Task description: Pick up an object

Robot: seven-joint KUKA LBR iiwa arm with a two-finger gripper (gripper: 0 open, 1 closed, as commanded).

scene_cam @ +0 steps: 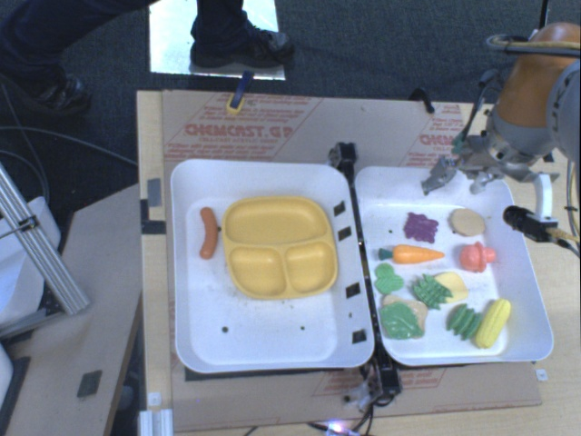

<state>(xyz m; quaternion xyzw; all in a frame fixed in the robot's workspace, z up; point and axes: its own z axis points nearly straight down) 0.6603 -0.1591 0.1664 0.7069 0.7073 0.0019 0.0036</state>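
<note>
- Camera view: tool [458, 176] hangs over right bin's [536, 312] 12 o'clock rim w/ fingers spread wide, nothing betw them – prob poised high to drop onto a target
- Toy food clusters in right bin; purple grapes [420, 227] nearest, just at tool's 7 o'clock; carrot [418, 254] beyond
- Left bin: yellow tray [277, 246], sausage [209, 232] at its 9 o'clock

Orange carrot [416, 254] lies flat mid right bin [536, 321], among toy foods

Red print "CHEMCAST G P" on the brown board [272, 127] behind the bins, partial repeat at right
</note>
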